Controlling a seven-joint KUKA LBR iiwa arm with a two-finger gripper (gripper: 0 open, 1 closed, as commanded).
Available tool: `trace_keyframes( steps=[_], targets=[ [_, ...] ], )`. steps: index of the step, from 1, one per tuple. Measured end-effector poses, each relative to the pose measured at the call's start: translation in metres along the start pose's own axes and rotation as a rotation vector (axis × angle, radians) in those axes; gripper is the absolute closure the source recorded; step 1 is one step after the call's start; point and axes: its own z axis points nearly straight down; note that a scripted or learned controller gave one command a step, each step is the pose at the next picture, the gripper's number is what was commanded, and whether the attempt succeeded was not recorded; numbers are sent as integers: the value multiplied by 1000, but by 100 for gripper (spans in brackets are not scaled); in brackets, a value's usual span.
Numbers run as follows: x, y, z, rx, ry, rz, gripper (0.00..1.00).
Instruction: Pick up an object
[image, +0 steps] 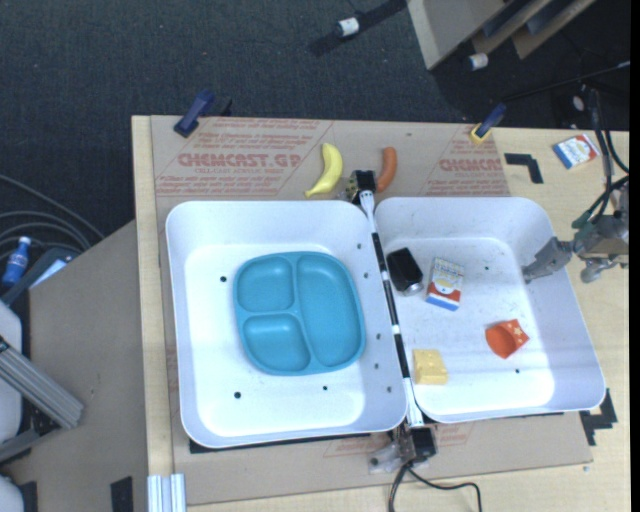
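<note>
My end effector (548, 258) sits at the right rim of the right bin (560, 400), a grey wedge poking in over the wall; whether it is wide or narrow I cannot tell from this slanted view, and nothing shows between its tips, so I count myself as carrying nothing.

Any of four things in that bin would serve; the orange block (506, 337) lies nearest, below and a little to the left of me in the camera view, tilted on the bin floor and well apart from the wall; the small red, white and blue carton (446, 282) lies further left, roughly level with me, its long axis running slightly off vertical in the picture; the black object (404, 268) sits just beside it, near the divider between the bins; the yellow block (430, 366) rests low in the bin, close to that same divider.

The left bin (200, 400) holds a blue divided plate (298, 311); a banana (326, 170) lies on the worktop (250, 155) beyond the bins.

My judgement: the orange block is the shortest reach, down and inward; I would need to clear the rim first, then descend over it.
</note>
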Motion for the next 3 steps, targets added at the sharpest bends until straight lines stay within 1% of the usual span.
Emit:
trace_keyframes(
  steps=[1,2,3],
  targets=[
    [16,43,150,2,1,0,0],
    [64,95,155,-4,-4,1,0],
    [65,95,145,-4,-3,-1,100]
  ],
)
